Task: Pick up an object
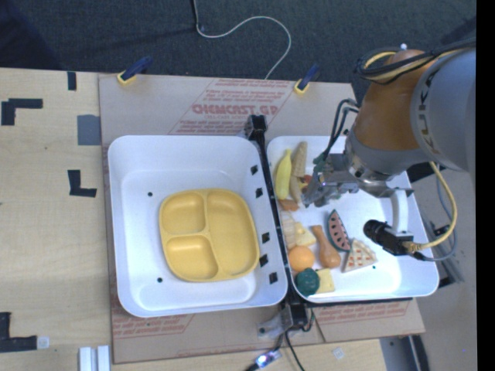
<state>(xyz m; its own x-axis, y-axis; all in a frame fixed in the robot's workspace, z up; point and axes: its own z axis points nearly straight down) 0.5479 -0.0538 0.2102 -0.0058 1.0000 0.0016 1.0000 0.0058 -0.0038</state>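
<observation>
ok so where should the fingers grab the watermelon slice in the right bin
Across the middle of the watermelon slice, coming straight down. It lies flat and narrow, with bare bin floor on its right; the carrot crowds its left, so close across the short width.

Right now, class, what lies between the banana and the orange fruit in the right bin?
In the camera view, between the banana and the orange fruit lie pale toy food pieces, along the right bin's left wall.

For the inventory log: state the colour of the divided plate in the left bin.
The plate is plain yellow, shown best in the camera view.
</observation>
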